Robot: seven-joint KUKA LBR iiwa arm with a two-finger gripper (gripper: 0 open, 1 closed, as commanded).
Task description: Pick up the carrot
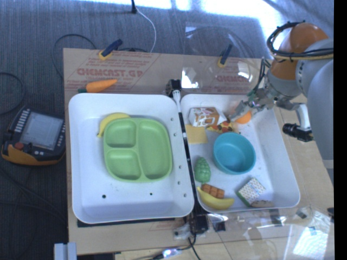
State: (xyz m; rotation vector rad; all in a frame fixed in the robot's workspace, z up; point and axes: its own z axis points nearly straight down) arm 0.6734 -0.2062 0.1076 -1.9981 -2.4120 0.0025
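Orange carrot (244, 117) tilted, between jaws, above right bin's (282, 145) back part

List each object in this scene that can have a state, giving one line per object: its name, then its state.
end effector: lowered over the right bin's far end, at the small carrot
small carrot: lying in the right bin, under the end effector
second carrot: lying on the board outside the bins
green divided plate: flat in the left bin
banana: tucked against the plate's far-left edge
blue bowl: upright in the right bin
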